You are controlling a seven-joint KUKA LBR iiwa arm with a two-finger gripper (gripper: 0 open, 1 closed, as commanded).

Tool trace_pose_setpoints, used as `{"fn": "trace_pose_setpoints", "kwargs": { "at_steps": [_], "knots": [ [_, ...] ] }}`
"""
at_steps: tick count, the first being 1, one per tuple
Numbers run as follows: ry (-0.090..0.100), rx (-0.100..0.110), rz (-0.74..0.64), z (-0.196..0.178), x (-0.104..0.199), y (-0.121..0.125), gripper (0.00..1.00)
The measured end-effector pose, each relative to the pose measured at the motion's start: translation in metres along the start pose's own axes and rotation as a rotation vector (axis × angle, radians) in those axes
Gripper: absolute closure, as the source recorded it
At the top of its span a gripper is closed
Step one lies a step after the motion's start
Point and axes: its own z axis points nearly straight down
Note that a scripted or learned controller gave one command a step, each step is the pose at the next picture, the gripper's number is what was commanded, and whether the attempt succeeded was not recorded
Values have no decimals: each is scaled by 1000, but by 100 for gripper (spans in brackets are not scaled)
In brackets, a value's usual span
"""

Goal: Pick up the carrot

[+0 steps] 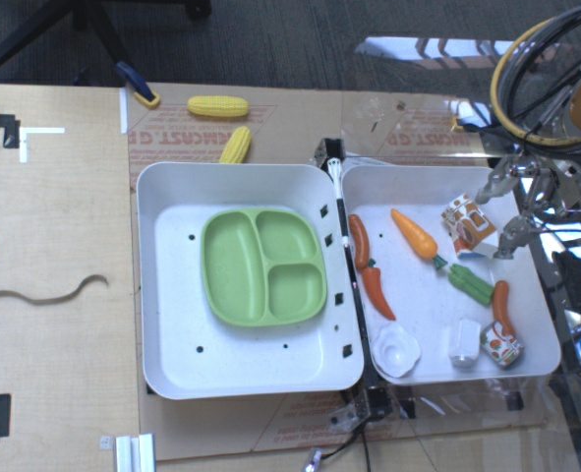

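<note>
the left shallow white plastic bin [162,264] holds a light green three-compartment plate [265,265]. the right shallow white plastic bin [408,190] holds the clutter. the grey metal two-finger gripper [514,209] hangs over its upper right edge, fingers spread apart with nothing between them. just left of it sits a small orange-and-white printed carton [467,224]. the slim orange plastic carrot with a green top [415,235] lies on the bin floor near the middle, tilted, well apart from the gripper. my guess: reaching across, a finger could clip the carton, or the smooth tapered carrot could roll out of the pinch.
</note>
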Motion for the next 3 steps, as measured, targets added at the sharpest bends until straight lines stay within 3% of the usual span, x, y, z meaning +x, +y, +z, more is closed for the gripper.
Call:
{"fn": "trace_pose_setpoints", "kwargs": {
  "at_steps": [1,2,3],
  "knots": [
    [0,-2,-103,114,-21,70,0],
    [-3,0,-32,155,-50,75,0],
    [1,0,279,156,-8,84,0]
  ]
}}
